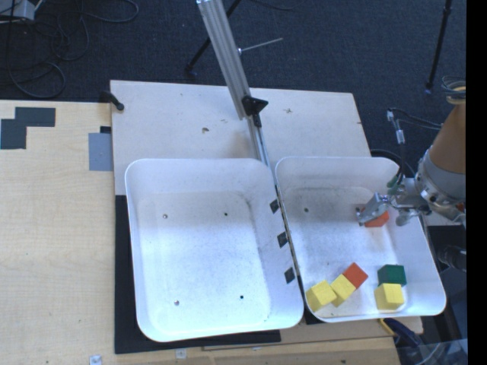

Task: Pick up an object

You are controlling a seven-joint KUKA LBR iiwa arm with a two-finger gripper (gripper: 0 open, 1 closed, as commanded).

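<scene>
Over the right bin (422,238), near its far right wall, the pincer (373,213) hangs with an orange block (375,219) showing between its fingertips, so it appears closed on that block and lifted a little off the bin floor, though the height is hard to judge from this slant. By that reading the pick is largely made; what remains is to carry the block clear upward without it slipping.

Toward the right bin's near edge lie the other pieces: two yellow blocks (332,291) touching each other, a red block (356,274) just beside them, and a green block (392,274) touching a third yellow block (389,296). All are well apart from the pincer. The right bin's middle floor is bare, giving open room beneath and left of the pincer; its right wall and the arm's wrist are close.
</scene>
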